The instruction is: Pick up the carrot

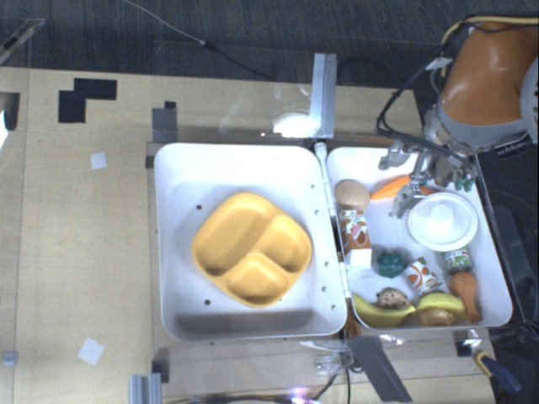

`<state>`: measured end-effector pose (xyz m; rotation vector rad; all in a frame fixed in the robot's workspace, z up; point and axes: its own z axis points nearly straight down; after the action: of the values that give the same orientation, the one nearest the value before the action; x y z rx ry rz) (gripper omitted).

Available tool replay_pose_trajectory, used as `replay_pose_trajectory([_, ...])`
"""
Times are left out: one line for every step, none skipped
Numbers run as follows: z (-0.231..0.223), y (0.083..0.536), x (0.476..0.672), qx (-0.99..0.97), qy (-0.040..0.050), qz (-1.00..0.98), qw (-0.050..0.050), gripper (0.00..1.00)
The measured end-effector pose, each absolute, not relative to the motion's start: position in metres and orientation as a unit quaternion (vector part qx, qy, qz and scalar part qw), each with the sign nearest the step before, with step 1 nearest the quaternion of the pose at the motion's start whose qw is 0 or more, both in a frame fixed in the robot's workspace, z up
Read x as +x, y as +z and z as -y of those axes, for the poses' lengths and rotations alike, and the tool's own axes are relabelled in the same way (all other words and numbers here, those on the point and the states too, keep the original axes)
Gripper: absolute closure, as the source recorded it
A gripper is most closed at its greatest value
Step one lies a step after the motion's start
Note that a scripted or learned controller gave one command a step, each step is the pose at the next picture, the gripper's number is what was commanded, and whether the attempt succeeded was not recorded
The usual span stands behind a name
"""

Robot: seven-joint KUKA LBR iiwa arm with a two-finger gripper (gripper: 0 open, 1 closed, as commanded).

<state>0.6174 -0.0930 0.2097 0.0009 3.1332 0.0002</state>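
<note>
The carrot (386,188) is a bright orange tapered piece lying at the back of the right bin (493,310), between a brown bun (352,194) and a white bowl (443,220). Its right end is hidden under my gripper (413,182), which hangs low over the bin's back, directly above and against that end. The arm's orange band (484,70) rises above it at the upper right. Whether the carrot sits between the fingers is hidden by the gripper body.
The right bin also holds a small bottle (357,230), a teal piece (389,264), a can (418,274), a banana (383,312), a cookie (391,298) and an orange-brown piece (466,295). A yellow divided plate (251,247) lies in the left bin (177,310).
</note>
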Motion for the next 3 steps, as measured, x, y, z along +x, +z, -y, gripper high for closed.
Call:
replay_pose_trajectory([0.126,0.089,0.665,-0.035,-0.0007,-0.999,0.003,0.0])
replay_pose_trajectory([0.124,0.104,0.67,-0.036,-0.0018,-0.999,0.013,1.0])
replay_pose_trajectory([0.125,0.126,0.66,-0.062,-0.0009,-0.998,0.007,1.0])
